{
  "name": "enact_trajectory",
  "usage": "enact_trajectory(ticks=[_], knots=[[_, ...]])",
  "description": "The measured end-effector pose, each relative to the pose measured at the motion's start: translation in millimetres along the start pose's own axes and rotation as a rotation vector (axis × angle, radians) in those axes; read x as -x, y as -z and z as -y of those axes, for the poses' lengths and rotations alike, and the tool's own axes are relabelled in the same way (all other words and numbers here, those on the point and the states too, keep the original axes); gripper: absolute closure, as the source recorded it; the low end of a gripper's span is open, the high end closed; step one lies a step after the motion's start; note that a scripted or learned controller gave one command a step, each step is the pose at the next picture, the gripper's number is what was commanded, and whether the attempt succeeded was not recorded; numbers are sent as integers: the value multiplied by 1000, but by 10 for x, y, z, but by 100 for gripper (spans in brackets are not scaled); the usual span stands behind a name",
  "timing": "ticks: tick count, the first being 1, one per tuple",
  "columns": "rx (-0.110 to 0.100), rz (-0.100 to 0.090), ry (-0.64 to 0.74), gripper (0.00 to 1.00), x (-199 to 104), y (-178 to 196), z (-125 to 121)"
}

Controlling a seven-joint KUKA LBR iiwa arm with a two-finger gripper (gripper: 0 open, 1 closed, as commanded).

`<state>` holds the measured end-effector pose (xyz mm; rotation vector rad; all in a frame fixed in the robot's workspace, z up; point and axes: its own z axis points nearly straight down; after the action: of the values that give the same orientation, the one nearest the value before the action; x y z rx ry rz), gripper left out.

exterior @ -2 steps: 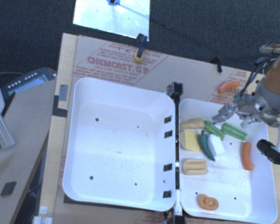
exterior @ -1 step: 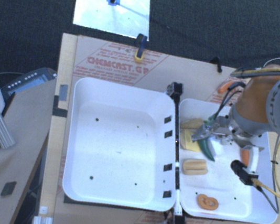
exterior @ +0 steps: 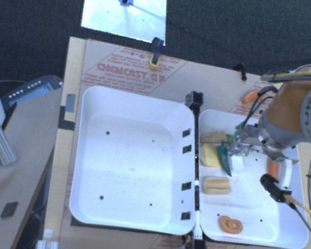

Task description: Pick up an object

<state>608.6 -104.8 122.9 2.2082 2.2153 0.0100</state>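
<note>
The right bin (exterior: 291, 232) holds several small objects. A tan bread-like piece (exterior: 216, 185) lies near the divider, and an orange ring-shaped piece (exterior: 230, 224) sits toward the front. A yellow flat piece (exterior: 209, 154) and a pale tan piece (exterior: 214, 138) lie at the bin's left side. A dark green piece (exterior: 224, 162) and a small white block (exterior: 237, 162) lie right under my gripper (exterior: 231, 150), which reaches down into the back of this bin. An orange carrot-like piece (exterior: 274, 168) lies to the right, partly behind the arm.
The left bin (exterior: 131, 164) is a plain white tray with black clips (exterior: 189, 150) along the shared wall. An orange object (exterior: 249, 97) lies on the board behind the right bin. Cables (exterior: 307, 205) run over the right bin's right rim.
</note>
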Motion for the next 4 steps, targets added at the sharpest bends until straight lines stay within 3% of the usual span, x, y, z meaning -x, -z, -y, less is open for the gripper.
enact_trajectory(ticks=[1, 2, 3, 4], knots=[[1, -1, -4, 100, 319, 1848, 383], [-22, -9, 7, 100, -415, 552, 332], [-6, -4, -9, 100, 62, -375, 920], [-4, -1, -4, 0, 54, -343, 900]])
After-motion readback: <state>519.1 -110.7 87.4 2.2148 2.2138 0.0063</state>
